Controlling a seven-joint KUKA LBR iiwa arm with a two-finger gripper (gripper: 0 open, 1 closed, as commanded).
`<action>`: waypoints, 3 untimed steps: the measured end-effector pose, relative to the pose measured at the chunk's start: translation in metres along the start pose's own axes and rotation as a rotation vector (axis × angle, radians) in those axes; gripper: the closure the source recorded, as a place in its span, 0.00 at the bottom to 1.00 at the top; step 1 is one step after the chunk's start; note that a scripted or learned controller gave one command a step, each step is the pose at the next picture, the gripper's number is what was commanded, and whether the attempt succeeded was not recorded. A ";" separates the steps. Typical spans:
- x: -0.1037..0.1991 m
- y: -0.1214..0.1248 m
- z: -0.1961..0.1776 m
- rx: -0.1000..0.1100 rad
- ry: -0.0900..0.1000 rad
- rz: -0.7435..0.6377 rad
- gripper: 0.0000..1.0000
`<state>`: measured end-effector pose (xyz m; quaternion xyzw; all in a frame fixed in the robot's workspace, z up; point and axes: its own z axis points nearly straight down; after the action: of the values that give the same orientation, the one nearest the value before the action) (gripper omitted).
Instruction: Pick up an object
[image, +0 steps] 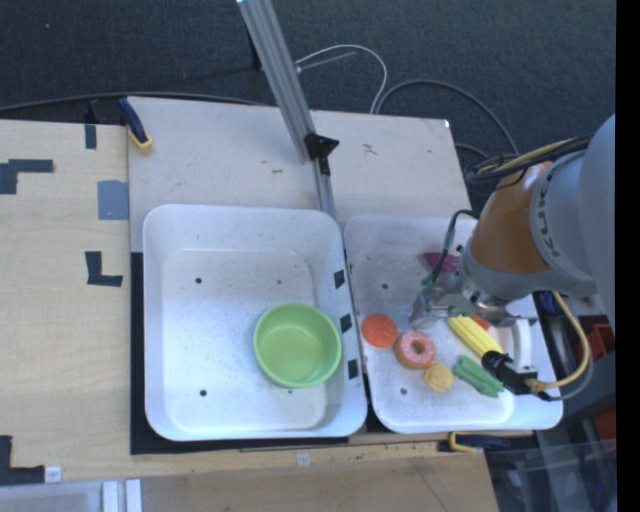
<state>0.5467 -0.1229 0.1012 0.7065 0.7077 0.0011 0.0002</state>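
Two shallow white bins sit side by side on a pale bench. From the right, a grey arm (560, 215) with an orange band reaches down over the right bin (385, 250). The left bin (180, 240) holds one thing, a green bowl (297, 345), upright near its lower right corner. In the right bin, a yellow corn cob with a green end (477, 350) lies slantwise under the arm's wrist. Beside it is a pink ring-shaped doughnut (414, 349), with an orange disc (379, 330) just to its left and a small yellow lump (438, 376) just below. A small magenta piece (441, 263) peeks out near the wrist. The gripper (428, 308) hangs low just above the doughnut; whether it is parted or closed I cannot tell.
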 end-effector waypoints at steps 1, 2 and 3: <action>-0.002 -0.002 -0.042 0.000 -0.002 0.000 1.00; -0.008 0.006 -0.099 -0.002 -0.003 0.000 1.00; -0.008 0.007 -0.134 -0.001 -0.002 0.000 1.00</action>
<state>0.5535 -0.1312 0.2352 0.7066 0.7076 0.0008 0.0013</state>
